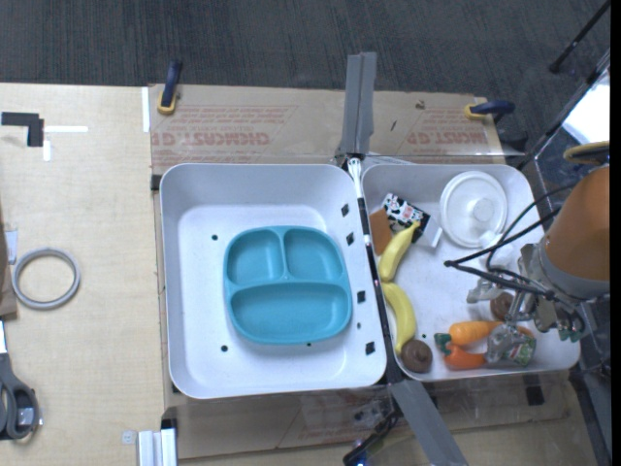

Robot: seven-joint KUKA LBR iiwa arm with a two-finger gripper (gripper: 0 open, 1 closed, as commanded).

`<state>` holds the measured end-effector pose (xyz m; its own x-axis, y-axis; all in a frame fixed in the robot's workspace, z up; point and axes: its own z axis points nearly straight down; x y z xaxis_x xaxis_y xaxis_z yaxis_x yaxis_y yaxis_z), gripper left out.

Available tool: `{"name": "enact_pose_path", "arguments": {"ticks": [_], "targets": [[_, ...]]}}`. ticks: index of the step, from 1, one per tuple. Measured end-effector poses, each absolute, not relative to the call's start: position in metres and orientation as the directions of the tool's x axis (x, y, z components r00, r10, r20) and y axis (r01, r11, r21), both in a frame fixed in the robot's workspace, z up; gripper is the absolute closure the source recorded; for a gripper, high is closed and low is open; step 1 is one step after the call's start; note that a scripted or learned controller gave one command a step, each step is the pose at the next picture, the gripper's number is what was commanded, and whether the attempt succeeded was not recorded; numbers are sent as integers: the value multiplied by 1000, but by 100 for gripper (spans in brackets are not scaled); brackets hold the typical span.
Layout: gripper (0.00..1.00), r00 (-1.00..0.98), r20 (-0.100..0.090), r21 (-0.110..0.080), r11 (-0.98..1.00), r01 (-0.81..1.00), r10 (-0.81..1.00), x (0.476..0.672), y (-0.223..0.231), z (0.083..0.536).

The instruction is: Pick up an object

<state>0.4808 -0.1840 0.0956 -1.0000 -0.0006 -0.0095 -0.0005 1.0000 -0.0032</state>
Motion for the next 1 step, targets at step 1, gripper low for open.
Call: {"name": "enact_pose_path", "arguments": {"ticks": [1], "targets": [[0,-1000,-5,-1,1000,6,6,503,-222,210]]}}
